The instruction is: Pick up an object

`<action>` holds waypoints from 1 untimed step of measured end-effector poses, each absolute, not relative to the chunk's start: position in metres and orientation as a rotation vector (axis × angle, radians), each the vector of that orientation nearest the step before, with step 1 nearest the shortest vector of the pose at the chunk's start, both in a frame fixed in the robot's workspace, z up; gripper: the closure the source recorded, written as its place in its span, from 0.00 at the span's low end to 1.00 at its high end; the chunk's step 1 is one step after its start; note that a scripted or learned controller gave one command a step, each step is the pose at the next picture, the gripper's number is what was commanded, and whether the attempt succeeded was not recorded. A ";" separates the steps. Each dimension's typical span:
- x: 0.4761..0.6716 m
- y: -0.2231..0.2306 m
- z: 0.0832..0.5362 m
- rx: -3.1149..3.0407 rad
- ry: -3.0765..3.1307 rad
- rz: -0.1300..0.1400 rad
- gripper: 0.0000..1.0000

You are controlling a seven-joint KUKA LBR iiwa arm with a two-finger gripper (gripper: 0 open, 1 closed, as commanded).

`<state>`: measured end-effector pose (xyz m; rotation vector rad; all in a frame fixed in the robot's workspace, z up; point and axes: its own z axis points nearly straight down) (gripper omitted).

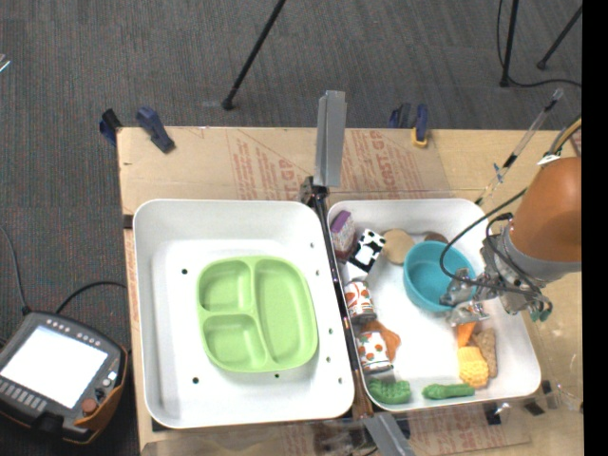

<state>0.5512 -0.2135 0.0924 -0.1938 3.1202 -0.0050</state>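
Now the pincer [465, 304] hovers beside the teal bowl [429, 275].

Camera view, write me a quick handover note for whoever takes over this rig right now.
End effector: low over the right bin, beside the teal bowl and just above an orange piece. Whether it has closed on anything cannot be told, and nothing is seen held.
Things: the right bin also holds a yellow block, two green pieces along its front edge, cans by the left wall and a black-and-white toy. The left bin holds a green divided plate.
Done: nothing lifted yet.
Left: grasp one object and raise it.
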 end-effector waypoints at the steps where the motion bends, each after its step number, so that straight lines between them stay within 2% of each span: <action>1: 0.548 -0.213 0.089 -0.195 3.131 0.002 0.00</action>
